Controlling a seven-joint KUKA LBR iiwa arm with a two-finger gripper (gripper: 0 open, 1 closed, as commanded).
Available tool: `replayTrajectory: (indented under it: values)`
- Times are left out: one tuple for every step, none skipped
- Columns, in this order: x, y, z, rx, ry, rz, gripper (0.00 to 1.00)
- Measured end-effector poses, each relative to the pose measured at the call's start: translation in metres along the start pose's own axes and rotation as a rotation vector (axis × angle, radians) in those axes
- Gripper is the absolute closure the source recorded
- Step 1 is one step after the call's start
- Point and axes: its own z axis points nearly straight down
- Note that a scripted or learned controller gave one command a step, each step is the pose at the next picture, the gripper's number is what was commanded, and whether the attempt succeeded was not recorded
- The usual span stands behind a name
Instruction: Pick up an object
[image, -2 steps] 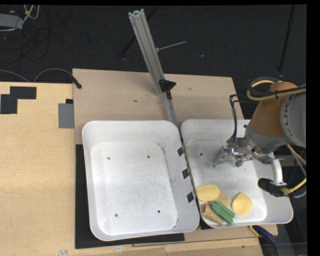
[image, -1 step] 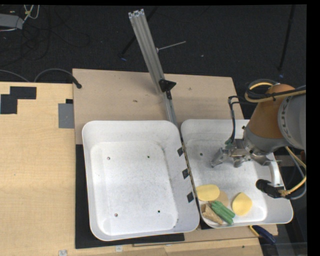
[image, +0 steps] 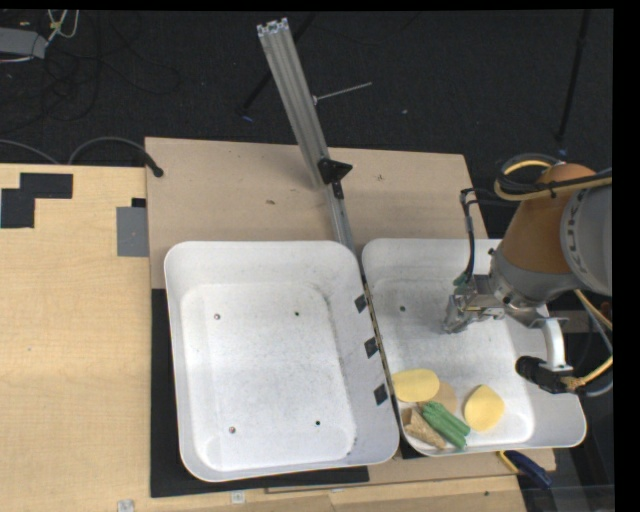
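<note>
Spanning a wooden bench (image: 70, 300), two white bins (image: 265, 350); jaws (image: 458, 318) state unreadable.

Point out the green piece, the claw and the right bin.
green piece (image: 445, 424), camera view, mid-length
claw (image: 458, 318), camera view, its tip
right bin (image: 420, 258), camera view, bare far floor
</note>
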Motion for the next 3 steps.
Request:
replayTrajectory:
  values:
    - [0.005,0.002,-0.044,-0.004,-0.001,-0.009,1.0]
    - [-0.004,-0.002,-0.103,-0.006,-0.003,-0.004,1.0]
    - [-0.005,-0.002,-0.125,-0.004,-0.001,-0.008,1.0]
